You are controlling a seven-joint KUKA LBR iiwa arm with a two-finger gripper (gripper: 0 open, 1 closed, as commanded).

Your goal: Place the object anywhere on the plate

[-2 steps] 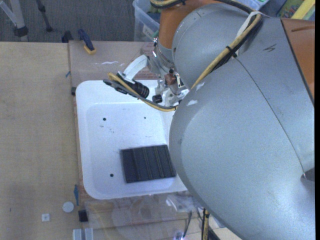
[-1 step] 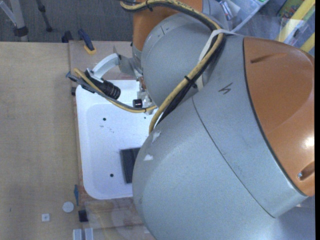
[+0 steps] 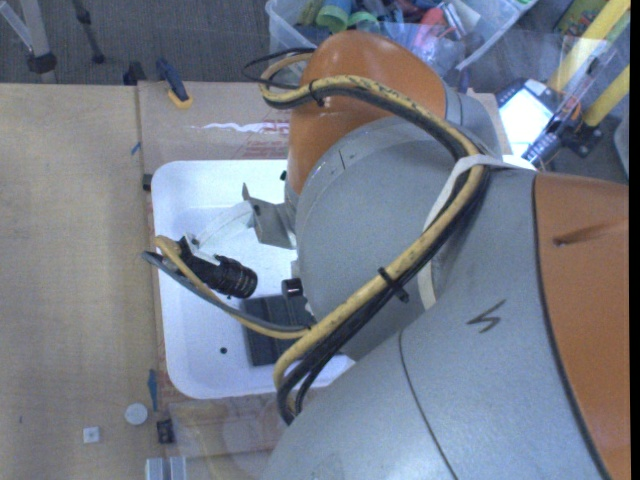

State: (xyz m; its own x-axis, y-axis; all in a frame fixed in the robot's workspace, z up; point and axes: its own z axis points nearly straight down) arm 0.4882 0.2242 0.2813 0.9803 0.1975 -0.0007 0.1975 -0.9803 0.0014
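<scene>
The grey and orange arm [image 3: 420,268] fills most of the camera view and hangs over the left white bin [image 3: 185,193]. Its bulk hides the bin's right part and everything to the right of it. Dark parts of my gripper [image 3: 268,330] stick out from under the arm, low over the bin's near half. A black cable plug [image 3: 232,279] and a grey bracket [image 3: 265,223] jut out over the bin's middle. The bare bin floor on the left shows white, with a small dark speck [image 3: 223,349] on it.
A yellow and black cable [image 3: 185,263] loops out over the bin floor. A clear tub of coloured toys [image 3: 400,8] stands behind the bench. A blue clamp [image 3: 177,92] sits at the bin's far corner. Small bits [image 3: 135,414] lie on the bench at the near left.
</scene>
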